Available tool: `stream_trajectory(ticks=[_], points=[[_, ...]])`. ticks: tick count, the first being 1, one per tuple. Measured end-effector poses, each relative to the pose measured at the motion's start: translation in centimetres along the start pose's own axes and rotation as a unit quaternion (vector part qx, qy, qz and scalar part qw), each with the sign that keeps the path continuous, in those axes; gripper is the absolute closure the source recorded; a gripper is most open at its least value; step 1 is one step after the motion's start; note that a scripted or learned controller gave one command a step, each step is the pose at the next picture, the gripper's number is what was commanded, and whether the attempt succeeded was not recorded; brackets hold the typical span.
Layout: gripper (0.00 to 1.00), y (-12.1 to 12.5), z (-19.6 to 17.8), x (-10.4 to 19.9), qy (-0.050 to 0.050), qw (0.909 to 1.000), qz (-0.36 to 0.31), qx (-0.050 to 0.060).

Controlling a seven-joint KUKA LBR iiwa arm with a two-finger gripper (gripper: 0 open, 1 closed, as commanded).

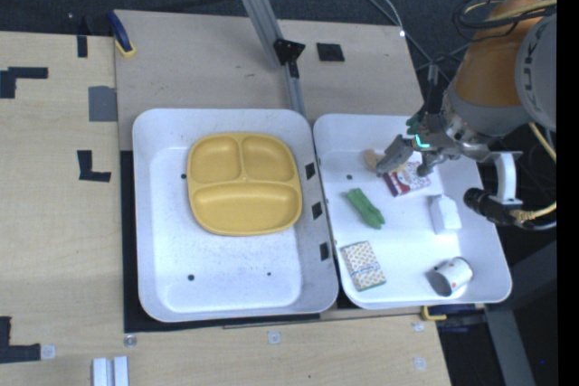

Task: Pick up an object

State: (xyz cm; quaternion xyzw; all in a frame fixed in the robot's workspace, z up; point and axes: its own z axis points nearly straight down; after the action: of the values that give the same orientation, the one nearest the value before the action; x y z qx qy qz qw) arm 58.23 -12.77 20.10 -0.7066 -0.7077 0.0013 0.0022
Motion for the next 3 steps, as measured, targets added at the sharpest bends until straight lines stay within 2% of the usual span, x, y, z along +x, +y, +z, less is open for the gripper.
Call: stream_trajectory(ticks=[1, 2, 3], points=[[0.00, 0.1, -0.1, 0.0, 0.000, 1.0000, 0.000, -0.002], [0.00, -1.0, 5.2, 0.1, -0.001, 1.0000, 0.000, 0.000], [0.00, -0.7, 11.5, -0.1, -0.001, 1.0000, 0.000, -0.002]])
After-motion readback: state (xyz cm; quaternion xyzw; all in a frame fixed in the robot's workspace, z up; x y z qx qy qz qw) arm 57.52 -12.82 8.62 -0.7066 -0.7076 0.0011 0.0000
